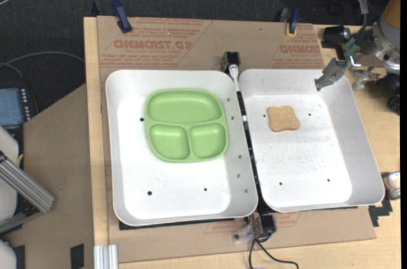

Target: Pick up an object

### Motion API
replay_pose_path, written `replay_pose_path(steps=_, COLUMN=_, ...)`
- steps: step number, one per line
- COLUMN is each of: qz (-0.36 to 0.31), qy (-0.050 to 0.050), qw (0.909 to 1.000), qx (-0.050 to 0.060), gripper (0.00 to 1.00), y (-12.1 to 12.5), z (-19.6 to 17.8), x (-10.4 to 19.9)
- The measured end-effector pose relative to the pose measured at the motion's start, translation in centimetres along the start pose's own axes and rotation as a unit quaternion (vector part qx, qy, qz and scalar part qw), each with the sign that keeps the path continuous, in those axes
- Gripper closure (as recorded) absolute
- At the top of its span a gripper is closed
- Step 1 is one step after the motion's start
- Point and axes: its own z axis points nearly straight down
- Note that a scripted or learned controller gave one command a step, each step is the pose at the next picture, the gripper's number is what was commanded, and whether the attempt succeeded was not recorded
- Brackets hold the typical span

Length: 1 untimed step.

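The toast-like slice [282, 119] lay flat in the right bin [331, 159], well apart from the end effector [331, 75] above that bin's far right corner, whose opening I could not tell.

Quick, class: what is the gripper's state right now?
Gripper: cannot be told; it hangs over the right white bin's far right corner, apart from the tan toast-shaped piece.

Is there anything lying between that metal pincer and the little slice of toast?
No. In the camera view, only bare white floor of the right bin separates the pincer from the toast slice.
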Motion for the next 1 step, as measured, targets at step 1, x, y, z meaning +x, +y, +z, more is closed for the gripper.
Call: replay_pose_path(steps=1, qz=-0.003, qy=0.000, qw=1.0000, qx=-0.009, gripper=0.00, y=-3.16, z=-14.29, x=4.94)
